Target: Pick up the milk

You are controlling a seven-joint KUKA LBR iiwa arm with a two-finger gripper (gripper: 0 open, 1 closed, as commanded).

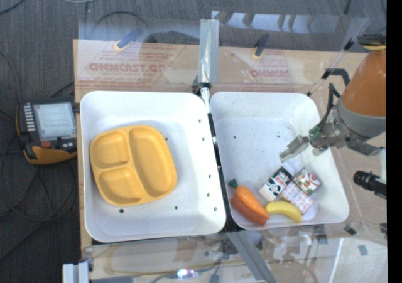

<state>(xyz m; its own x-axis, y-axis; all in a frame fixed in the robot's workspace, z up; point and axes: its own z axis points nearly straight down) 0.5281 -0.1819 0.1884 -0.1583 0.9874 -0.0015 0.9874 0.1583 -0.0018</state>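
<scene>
The grey arm with its orange band reaches in from the right over the right-hand shallow white bin [251,109], its two-finger end effector [295,148] hanging above the bin's bare floor, up and to the right of the food pile; the fingers look spread and carry nothing, so the grip reads as released. The target, a small white milk carton with black cow patches [276,184], lies in the lower part of that bin, apart from the end effector, touching a red-and-white juice carton [302,189] on its right and sitting just above a yellow toy banana [284,210] and an orange toy carrot [249,204]. The left-hand white bin [188,112] holds a yellow plastic divided plate [132,164]. By this picture the pick is not yet made: the milk rests untouched on the bin floor, and the approach, descent, closing and lift are all left, with close neighbours likely to crowd the grasp.
</scene>
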